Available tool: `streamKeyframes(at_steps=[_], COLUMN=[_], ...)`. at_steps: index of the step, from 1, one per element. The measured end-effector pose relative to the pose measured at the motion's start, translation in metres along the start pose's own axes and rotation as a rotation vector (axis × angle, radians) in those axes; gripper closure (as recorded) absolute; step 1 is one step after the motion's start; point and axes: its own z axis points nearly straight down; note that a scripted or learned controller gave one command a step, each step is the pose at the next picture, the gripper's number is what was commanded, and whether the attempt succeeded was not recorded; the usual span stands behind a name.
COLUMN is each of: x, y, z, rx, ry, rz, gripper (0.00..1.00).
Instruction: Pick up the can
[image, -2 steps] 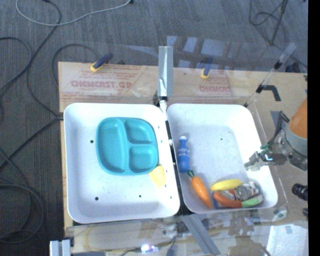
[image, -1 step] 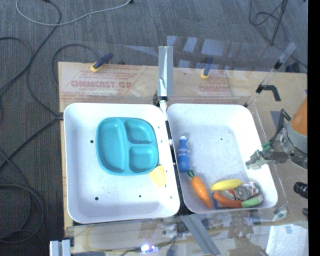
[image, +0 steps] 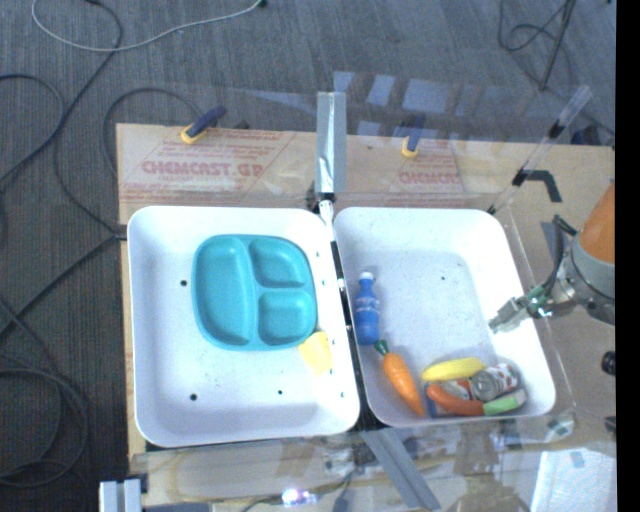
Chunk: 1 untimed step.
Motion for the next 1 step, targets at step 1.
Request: streamKeyframes(at_steps=[1], x=[-0.0298], y=[0.1153], z=[-0.0041], rx=[-0.002], ry=[-0.002], rz=[-0.323], gripper=[1.0])
